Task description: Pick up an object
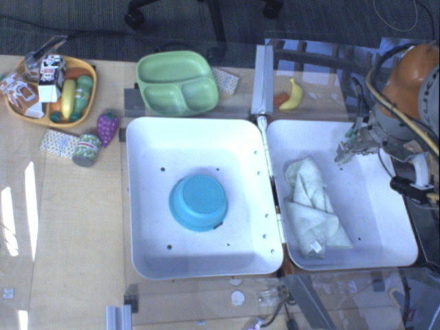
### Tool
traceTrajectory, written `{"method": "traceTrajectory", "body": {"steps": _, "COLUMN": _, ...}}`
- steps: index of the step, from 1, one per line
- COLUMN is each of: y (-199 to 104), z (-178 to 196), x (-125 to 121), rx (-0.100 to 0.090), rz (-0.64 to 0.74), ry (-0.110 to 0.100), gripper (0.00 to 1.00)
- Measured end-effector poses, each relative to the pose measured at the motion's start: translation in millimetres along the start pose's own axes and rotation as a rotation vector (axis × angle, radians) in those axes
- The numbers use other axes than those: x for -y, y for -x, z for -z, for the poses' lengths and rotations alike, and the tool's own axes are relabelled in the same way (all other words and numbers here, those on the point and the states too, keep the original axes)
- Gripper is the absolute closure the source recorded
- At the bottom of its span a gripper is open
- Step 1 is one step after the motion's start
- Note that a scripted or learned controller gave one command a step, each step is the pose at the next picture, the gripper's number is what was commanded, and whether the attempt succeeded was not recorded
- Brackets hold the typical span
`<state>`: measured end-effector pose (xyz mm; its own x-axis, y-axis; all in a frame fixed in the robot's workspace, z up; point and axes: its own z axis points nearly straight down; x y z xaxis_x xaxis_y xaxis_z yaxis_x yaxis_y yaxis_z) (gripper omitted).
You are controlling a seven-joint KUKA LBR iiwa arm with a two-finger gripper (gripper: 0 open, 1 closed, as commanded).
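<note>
A blue bowl (199, 202) sits upside down in the middle of the left bin (155, 143). A crumpled white cloth (313, 205) lies in the left half of the right bin (385, 218). My gripper (348, 146) hangs over the upper part of the right bin, up and to the right of the cloth and apart from it. The arm comes in from the right with its orange band at the top right corner. Nothing shows between the fingers.
A green divided tray (177, 82) stands behind the left bin. A toy banana (293, 95) lies behind the right bin. On the bench at left are a yellow bowl of toy food (51, 91), purple grapes (106, 126) and a small can (86, 150).
</note>
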<state>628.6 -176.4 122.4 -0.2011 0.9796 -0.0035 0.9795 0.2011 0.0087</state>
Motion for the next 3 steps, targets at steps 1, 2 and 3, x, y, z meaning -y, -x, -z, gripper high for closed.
{"method": "traceTrajectory", "body": {"steps": 1, "y": -1, "z": 11, "x": -3, "rx": 0.002, "rz": 0.004, "ry": 0.005, "gripper": 1.0}}
{"method": "traceTrajectory", "body": {"steps": 2, "y": 28, "z": 78, "x": -38, "rx": 0.001, "rz": -0.008, "ry": -0.002, "gripper": 1.0}}
{"method": "traceTrajectory", "body": {"steps": 3, "y": 26, "z": 89, "x": -41, "rx": 0.004, "rz": 0.001, "ry": 0.002, "gripper": 1.0}}
